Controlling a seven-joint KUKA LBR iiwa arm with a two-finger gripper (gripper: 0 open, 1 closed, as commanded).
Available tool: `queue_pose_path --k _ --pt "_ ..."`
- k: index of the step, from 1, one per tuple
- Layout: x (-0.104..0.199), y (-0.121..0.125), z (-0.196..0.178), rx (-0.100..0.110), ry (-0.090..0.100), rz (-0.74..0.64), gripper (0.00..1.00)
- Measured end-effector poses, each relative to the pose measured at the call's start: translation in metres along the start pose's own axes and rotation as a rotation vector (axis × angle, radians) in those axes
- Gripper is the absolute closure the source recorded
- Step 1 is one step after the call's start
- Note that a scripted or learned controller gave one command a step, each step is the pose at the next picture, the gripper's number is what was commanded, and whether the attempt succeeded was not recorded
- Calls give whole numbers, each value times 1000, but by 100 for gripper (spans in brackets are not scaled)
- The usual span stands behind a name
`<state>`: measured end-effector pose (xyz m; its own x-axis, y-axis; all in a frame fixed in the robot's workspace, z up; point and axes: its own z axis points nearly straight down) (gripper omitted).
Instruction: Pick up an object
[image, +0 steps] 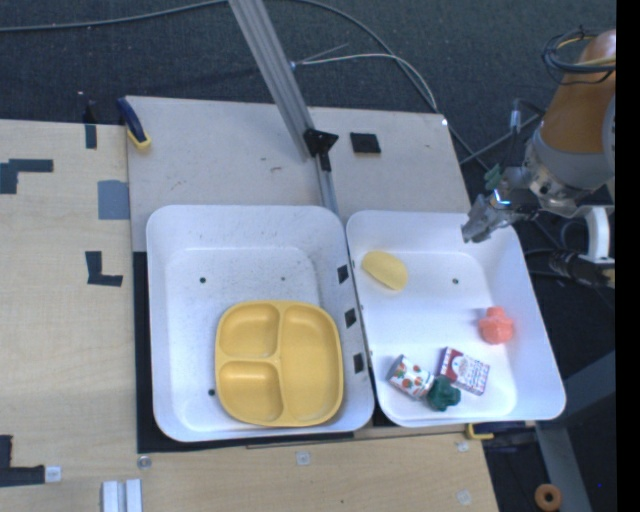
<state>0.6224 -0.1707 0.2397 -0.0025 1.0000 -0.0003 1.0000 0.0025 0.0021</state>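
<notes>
My gripper (480, 222) hangs over the far right corner of the right bin (430, 400), above its rim, with nothing seen between its fingers. In that bin a pale yellow lemon-like piece (385, 270) lies near the far left. A pink-orange lump (496, 326) sits by the right wall, below the gripper. Along the near side lie a small red-and-white carton (464, 371), a second small printed carton (408, 376) and a dark green piece (445, 396) between them.
The left bin (180, 240) holds a yellow divided plate (279, 362) in its near half. A slanted metal pole (285, 85) rises behind the bins. Cables run across the dark floor at the back and right.
</notes>
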Motion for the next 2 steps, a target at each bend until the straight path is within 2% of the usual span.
queue_pose_path --k 1,2 --pt "50 -2 -3 3 2 -3 100" --pt "101 -17 -10 4 2 -3 100"
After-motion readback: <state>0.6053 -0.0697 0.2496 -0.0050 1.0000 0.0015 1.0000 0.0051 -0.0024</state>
